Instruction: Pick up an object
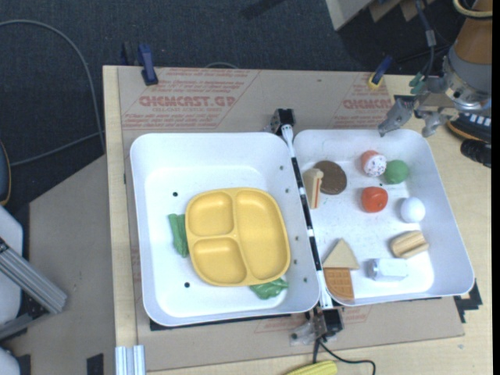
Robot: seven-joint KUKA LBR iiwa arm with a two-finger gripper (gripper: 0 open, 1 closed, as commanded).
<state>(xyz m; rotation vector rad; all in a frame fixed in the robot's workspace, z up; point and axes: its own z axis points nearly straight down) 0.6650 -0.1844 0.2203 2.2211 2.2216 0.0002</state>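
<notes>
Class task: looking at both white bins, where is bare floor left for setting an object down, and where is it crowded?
Left white bin: bare strip behind the yellow divided plastic plate. Right white bin: bare middle between red ball and tan wedge. Crowded along its far and near sides.

The open tool hovers above the right bin's far edge, holding nothing, small foods below.

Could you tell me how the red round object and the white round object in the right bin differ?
The red round object is vivid red and a little larger; the white round object is plain white and smaller. The red one lies just below the green ball, while the white one sits closer to the bin's right wall, above the tan bread-roll piece. Both are rounded, loose and apart from their neighbours in the right white bin.
</notes>
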